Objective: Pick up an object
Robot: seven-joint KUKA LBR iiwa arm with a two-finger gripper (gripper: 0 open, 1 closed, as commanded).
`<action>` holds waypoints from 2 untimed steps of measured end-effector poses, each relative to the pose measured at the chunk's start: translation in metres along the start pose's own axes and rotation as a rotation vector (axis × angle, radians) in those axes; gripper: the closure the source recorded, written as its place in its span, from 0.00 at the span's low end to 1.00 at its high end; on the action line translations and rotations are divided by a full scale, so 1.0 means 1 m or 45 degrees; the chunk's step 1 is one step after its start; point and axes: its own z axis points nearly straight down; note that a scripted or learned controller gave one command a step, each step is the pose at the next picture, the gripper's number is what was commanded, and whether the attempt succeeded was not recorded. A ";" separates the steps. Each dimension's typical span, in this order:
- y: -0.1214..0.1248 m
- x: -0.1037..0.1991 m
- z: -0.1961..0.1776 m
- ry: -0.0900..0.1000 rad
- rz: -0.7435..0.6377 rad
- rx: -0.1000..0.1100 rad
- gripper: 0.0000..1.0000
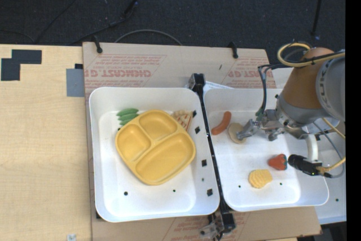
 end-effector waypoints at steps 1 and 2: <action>0.001 -0.001 -0.013 -0.002 0.001 -0.005 1.00; -0.002 -0.010 -0.071 -0.004 0.004 -0.003 1.00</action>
